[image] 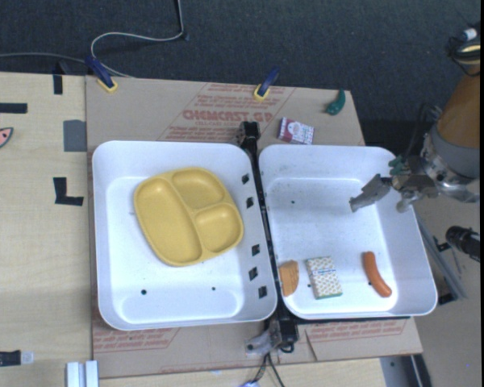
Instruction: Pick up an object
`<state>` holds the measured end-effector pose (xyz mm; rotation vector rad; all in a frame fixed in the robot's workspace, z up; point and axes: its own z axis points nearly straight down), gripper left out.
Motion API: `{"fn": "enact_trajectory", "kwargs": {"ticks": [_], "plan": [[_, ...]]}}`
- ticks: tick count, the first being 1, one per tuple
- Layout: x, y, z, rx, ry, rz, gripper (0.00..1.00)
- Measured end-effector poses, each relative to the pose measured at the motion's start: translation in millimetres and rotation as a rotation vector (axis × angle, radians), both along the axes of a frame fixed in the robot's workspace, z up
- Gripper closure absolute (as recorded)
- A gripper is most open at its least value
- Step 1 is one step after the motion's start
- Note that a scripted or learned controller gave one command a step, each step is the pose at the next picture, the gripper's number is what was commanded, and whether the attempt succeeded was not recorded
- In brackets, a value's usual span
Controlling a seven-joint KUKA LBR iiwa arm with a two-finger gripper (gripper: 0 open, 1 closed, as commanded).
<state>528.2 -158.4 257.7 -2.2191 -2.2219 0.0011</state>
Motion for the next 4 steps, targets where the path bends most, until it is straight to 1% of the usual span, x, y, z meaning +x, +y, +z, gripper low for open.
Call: {"fn": "enact_trajectory", "kwargs": {"ticks": [1, 2, 3, 4], "plan": [[-0.2, -34.3, -130.1, 0.001, 0.003, -0.002, 0.00], [12.3, -50.3, -171.5, 0.000, -0.002, 0.000, 0.00], [-22.4, -47.4, -171.0, -0.004, -0.007, -0.001, 0.00], [-21.8, -47.8, -161.2, -0.005, -0.009, -0.001, 1.00]]}}
